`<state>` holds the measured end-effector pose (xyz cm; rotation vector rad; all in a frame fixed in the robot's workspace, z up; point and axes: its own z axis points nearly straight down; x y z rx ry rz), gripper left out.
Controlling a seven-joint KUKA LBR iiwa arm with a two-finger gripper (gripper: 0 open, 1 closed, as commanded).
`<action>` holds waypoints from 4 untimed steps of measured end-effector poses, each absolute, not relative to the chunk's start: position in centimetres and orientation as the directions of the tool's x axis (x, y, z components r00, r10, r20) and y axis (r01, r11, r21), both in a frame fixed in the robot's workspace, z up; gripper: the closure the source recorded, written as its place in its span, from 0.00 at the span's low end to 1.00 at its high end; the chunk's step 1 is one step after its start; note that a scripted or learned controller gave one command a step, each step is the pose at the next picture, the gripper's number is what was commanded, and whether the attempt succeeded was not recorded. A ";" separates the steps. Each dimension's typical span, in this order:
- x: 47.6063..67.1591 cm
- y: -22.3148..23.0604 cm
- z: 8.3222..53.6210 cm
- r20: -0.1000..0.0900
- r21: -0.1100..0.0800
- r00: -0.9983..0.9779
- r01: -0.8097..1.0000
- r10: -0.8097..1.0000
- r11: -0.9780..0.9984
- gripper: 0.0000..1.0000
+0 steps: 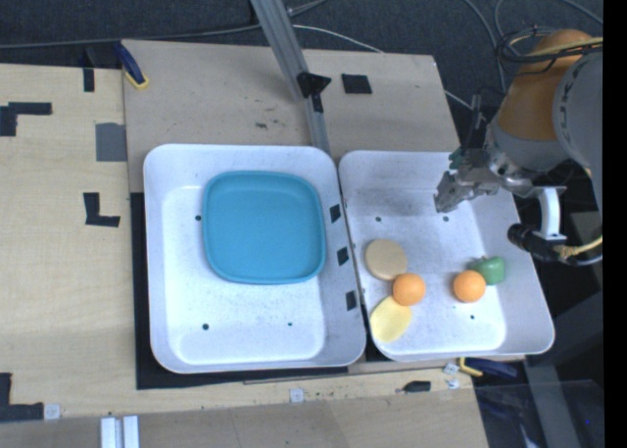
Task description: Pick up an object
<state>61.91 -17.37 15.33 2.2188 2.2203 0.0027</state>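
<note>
Grey gripper (447,197) above right bin (509,333), apart from orange balls (409,289)

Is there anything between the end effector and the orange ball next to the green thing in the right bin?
Nothing visible. The end effector hangs over bare bin floor, and the orange ball lies nearer the camera, touching only the green thing beside it.

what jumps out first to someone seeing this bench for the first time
The big blue plate fills much of the left bin. In the right bin, two orange balls lie near the front beside a tan disc, a yellow piece and a green item. The hand hangs over that bin's back part.
</note>
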 end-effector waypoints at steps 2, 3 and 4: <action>62.3 -17.4 26.8 -0.001 0.004 -0.001 1.000 1.000 0.001 1.00; 62.3 -12.4 27.1 0.001 0.000 -0.004 1.000 1.000 0.004 1.00; 63.5 -6.9 26.9 0.001 -0.001 -0.005 1.000 1.000 0.005 1.00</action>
